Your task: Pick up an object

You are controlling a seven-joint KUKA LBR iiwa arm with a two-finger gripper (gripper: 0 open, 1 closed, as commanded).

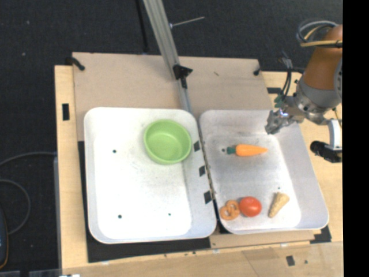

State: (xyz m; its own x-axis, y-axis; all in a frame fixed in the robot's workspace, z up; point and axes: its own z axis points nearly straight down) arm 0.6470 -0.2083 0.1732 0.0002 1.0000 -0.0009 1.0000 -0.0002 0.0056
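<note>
Two small metal fingers make up the gripper (276,123), and it hangs over the upper right part of the right bin (300,154). They look close together with nothing between them, but they are too small and blurry to tell for sure. Above them is the grey wrist, and then the orange band of the arm (320,68) at the right side of the frame.

Just below and left of the gripper, apart from it, lies the carrot (248,150). It lies flat and runs left to right. Its green end points left and its orange tip points right.

Near the bottom of the same bin sit a red tomato (249,206), a little orange ring (230,210) touching its left side, and a tan cone (278,204) off to the right.

The left bin (115,201) holds a green bowl (167,142) near its upper right corner.

Both bins are white and rest on a light wood bench (144,79). A silver pole (164,36) slants up from between the bins. Dark carpet (34,27) covers the floor around the bench.
</note>
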